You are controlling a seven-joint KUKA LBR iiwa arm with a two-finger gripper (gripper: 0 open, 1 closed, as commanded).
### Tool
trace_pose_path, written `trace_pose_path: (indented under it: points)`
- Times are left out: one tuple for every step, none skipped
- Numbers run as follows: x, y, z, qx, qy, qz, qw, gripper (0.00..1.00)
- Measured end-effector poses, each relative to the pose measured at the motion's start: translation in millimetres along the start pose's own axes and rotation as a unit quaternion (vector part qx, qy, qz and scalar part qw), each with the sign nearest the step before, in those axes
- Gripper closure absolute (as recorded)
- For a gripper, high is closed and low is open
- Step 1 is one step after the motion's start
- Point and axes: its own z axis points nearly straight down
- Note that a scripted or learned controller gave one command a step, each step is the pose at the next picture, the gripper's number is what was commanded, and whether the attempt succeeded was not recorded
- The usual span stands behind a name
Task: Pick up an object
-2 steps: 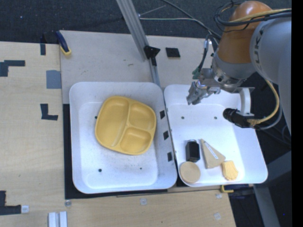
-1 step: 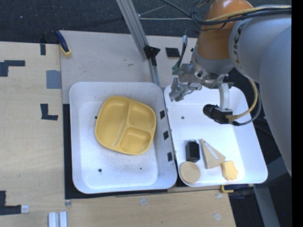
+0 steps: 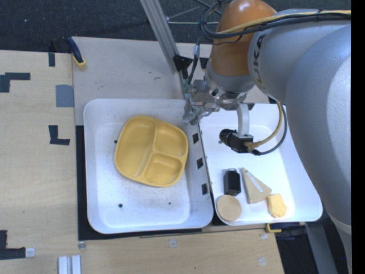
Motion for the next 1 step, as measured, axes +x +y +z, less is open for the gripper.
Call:
trace_pose_path:
  points:
    - [49.9, 27.5, -0.8, -0.002, 0.0, 0.0, 1.0, 1.0]
